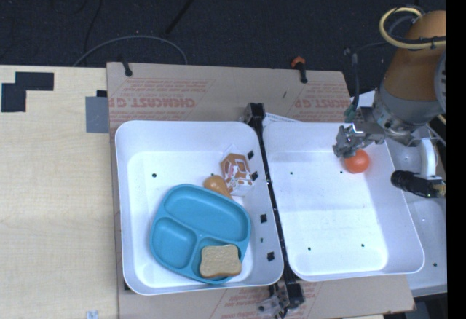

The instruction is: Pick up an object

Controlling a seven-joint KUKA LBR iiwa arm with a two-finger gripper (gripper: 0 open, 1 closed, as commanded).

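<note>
- Hovering gripper sits just above the orange ball in the right bin.
- Jaws: can't tell state.
- Ball not visibly lifted; pickup pending.

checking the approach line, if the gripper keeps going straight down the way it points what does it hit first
Most likely the small round orange-red ball lying in the right white bin, just beneath the gripper. Depth is unclear from this slanted view, so contact may be off-centre.

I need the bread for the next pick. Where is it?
The bread slice lies in the near compartment of the blue tray, in the left bin of the camera view.
</note>
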